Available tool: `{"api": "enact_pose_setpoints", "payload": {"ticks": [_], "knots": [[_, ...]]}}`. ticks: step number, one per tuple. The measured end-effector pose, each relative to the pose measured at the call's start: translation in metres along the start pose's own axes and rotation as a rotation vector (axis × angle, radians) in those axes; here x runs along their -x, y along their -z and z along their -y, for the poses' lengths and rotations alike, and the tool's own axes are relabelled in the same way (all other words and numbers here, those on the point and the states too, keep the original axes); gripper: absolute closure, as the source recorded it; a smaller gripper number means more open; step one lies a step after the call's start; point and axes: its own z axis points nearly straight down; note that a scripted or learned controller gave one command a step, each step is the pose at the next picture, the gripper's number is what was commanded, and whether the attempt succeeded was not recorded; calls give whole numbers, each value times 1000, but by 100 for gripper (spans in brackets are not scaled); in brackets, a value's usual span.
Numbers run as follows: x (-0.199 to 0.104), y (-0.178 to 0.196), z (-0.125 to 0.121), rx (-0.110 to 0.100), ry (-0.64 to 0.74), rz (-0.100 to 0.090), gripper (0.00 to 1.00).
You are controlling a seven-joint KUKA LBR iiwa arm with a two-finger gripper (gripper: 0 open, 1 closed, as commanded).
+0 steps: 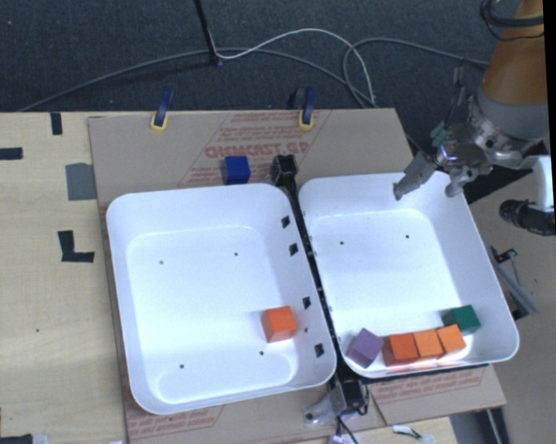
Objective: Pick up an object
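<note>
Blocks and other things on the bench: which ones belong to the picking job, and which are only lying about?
Belong to the job:
- gripper, fingers apart, holding nothing
- orange block in the left bin
- purple block, two orange blocks, green block in the right bin

Just lying about:
- blue block on the cardboard
- yellow clamps
- cables

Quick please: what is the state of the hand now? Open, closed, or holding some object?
Hand: open, holding nothing, above the far right corner of the right bin.
</note>
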Motion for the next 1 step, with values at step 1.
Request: {"api": "enact_pose_setpoints", "payload": {"ticks": [1], "knots": [[-12,40,21,3,-79,0,0]]}}
